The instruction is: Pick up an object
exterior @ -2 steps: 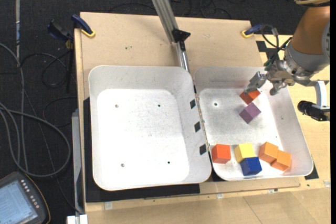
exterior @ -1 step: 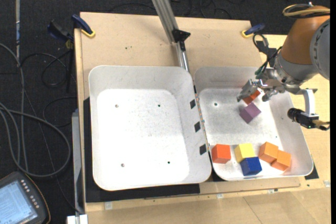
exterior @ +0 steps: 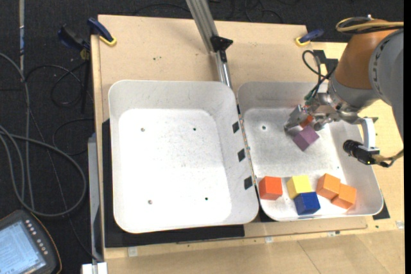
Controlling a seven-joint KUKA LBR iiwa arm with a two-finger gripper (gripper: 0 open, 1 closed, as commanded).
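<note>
Camera view shows the surface (exterior: 167, 48) carrying two white bins (exterior: 173, 96) — the right bin (exterior: 273, 102) holds the blocks. The arm (exterior: 369, 70) reaches over it, its fingers (exterior: 302, 125) clenched on a purple block (exterior: 306, 137) gripped near its top corner — it looks tilted, so it may slip free. Orange (exterior: 270, 187), yellow (exterior: 298, 185) and blue blocks (exterior: 307, 203) sit near the front wall.

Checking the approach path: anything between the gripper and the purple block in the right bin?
Nothing visible. The gripper sits right at the purple block; the other blocks lie apart along the right bin's near edge.
</note>
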